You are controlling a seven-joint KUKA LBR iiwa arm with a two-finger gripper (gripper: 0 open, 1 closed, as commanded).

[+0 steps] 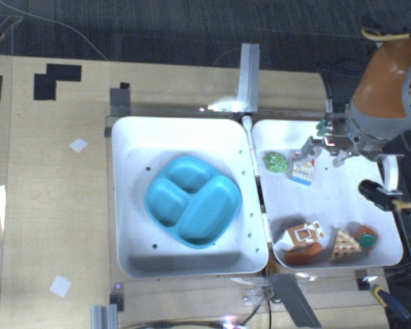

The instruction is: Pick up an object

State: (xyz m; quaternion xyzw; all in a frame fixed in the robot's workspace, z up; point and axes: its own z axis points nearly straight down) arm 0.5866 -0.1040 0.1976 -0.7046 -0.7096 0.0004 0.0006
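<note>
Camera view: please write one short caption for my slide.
Gripper over the right bin near a small carton; blue tray in left bin.

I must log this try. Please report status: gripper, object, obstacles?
Gripper low in right bin, over small blue-and-white carton. Nothing visibly lifted. Green bumpy ball close beside carton. Blue divided plate in left bin, apart.

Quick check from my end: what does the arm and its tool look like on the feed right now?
The arm comes in from the right: a rounded orange band above a grey wrist section. Below it sits the tool, a small cluster of silver-grey metal parts with thin fingers and a tiny green spot near its top. A black, rounded piece hangs lower on the right side. Dark cables run near the arm's upper edge.
</note>
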